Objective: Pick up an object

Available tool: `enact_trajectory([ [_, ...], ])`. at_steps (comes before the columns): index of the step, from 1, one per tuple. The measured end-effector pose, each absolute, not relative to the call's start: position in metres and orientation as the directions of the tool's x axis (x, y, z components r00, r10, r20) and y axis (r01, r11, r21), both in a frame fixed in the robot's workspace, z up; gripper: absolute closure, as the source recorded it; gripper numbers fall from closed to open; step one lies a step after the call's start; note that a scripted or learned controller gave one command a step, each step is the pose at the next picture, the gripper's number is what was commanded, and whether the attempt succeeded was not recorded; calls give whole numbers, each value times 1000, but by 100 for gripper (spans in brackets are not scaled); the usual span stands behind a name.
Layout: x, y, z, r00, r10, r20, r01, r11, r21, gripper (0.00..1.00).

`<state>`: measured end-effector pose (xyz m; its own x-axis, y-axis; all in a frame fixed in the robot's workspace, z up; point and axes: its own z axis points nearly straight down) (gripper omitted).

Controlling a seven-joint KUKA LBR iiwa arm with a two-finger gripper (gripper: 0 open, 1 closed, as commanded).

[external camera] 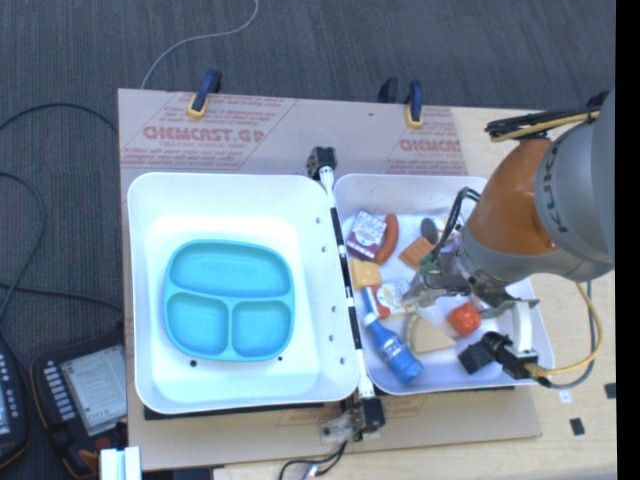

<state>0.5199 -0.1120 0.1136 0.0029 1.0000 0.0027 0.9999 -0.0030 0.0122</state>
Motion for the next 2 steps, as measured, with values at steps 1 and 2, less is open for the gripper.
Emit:
enact_trajectory([
  [1,520,-112,114,3,1000,3,1000,-3,12,0],
  [2,520,-112,119,3,1000,4,1000,-3,6,100],
])
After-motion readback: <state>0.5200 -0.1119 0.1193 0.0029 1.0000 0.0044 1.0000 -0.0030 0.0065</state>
